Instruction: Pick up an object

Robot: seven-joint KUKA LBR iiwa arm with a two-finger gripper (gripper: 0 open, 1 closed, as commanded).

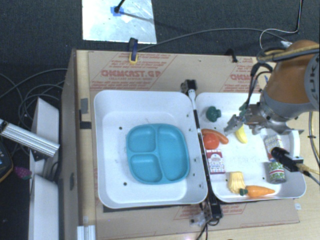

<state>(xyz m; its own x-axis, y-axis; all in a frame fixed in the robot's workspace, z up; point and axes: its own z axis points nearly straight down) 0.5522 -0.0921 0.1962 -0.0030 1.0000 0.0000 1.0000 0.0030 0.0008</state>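
The small yellow banana-like piece (241,134) is lying in the right bin (300,184), toward its far half, and it is looking like the likeliest target, because the gripper (235,124) is hanging just beside it on its left and far side. Nothing is showing between the fingers, and I cannot tell how wide they are standing, since the wrist is covering them.

Around that piece the bin is crowded. A tomato (212,141) and an orange pepper (217,136) are sitting just left of it, against the divider, with a red carton (215,162) nearer. A green toy (213,114) is resting farther back. Toward the near rim a corn cob (234,181) is touching a carrot (258,190), and 2 cans (275,170) are standing at the right. The left bin (107,134) is holding a blue divided plate (157,152).

The risk, as I judge it, is coming from the offset: a descent from here could land the fingers beside the curved piece and push it away, or clip the pepper instead.
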